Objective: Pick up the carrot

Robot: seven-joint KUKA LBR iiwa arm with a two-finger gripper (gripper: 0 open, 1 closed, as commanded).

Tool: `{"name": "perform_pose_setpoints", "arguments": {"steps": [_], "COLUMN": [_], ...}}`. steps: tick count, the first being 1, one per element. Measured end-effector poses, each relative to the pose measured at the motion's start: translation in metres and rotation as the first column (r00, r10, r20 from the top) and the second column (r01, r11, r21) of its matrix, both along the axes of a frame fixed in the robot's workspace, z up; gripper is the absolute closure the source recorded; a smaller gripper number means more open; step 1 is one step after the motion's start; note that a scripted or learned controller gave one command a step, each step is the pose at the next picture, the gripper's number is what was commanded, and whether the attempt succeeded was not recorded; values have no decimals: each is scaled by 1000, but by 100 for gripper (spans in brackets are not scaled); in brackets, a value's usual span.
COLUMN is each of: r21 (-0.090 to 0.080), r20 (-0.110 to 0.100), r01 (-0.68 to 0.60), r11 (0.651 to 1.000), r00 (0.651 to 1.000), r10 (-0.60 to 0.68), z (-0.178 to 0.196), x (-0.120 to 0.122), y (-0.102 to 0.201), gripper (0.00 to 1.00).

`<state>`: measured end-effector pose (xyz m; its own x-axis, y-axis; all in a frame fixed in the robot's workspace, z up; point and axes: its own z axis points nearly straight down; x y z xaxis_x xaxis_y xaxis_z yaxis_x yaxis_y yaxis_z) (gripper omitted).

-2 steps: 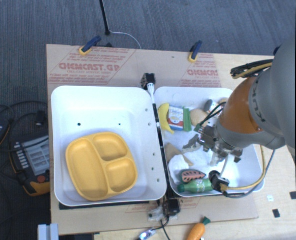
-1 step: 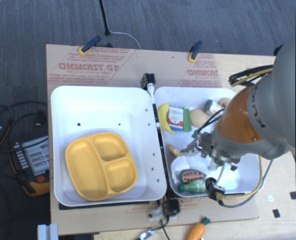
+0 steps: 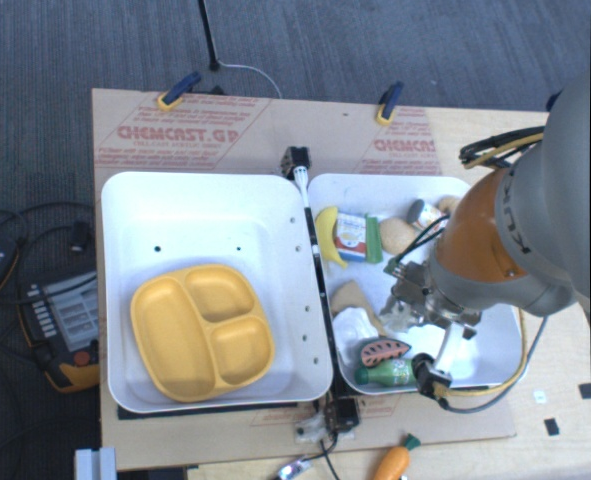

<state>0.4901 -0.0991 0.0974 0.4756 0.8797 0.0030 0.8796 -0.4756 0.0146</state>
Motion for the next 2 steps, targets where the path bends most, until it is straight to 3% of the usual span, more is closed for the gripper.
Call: {"name": "perform_pose_setpoints", "arguments": {"steps": [1,2], "r21": [3,6], "r20": [-17,-20], "r01": [-114,-362], "r11": [993,932], "r00": [993,932], "r10": [114,362], "z": [143,85], "x": [-6,-7], "y": [28,139], "gripper": [100,100]}}
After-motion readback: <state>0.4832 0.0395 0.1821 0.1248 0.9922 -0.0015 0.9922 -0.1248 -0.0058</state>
